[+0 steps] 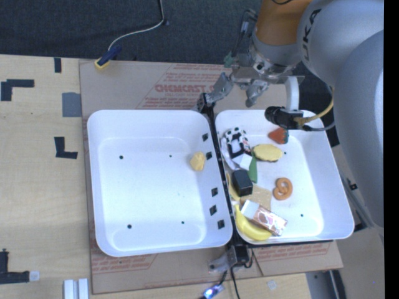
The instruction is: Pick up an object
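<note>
My gripper (235,94) hangs over the back rim where the two bins meet, open with nothing between its fingers (214,96). In the left bin (112,129) a small yellow lump (197,161) lies alone near the right wall. The right bin (324,167) holds a black-and-white toy (235,142), a flat yellow piece (267,152), a red piece (278,136), an orange ring (282,189), a black block (242,182), a banana (249,228) and a pink-and-white packet (269,218). All of these lie below and in front of the gripper.
The big grey arm (349,55) covers the upper right, with a black-and-yellow cable fitting (288,118) over the right bin's back edge. A divider with black clips (215,185) runs between the bins. A yellow-tipped cable (107,56) lies on the bench behind the left bin.
</note>
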Controlling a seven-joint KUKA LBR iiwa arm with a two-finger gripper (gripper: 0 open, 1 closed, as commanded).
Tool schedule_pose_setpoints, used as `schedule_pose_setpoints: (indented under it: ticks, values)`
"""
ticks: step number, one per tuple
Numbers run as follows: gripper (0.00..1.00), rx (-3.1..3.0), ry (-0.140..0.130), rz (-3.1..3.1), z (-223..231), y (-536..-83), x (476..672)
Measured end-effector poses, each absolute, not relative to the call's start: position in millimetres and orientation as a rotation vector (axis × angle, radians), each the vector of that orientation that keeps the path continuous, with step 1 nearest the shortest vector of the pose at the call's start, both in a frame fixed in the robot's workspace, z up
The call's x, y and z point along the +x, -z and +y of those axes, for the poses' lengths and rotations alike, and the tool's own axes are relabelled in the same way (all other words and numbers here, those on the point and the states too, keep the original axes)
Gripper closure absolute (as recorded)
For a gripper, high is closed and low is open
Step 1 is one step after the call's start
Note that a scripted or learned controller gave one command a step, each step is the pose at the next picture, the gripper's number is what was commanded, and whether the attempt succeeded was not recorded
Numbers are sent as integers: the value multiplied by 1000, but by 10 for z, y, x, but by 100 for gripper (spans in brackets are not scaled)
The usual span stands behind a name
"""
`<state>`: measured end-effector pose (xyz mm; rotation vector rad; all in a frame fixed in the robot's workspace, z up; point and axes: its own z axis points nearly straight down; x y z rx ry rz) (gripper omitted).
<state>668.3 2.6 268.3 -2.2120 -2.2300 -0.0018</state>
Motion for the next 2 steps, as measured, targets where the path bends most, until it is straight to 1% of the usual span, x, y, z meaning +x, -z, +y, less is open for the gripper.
schedule_pose_setpoints:
  ticks: [1,2]
  values:
    - [100,-2216,-2,-2226,-13,-2772,6683]
    - [100,-2221,-8,-2219,-234,-2451,6494]
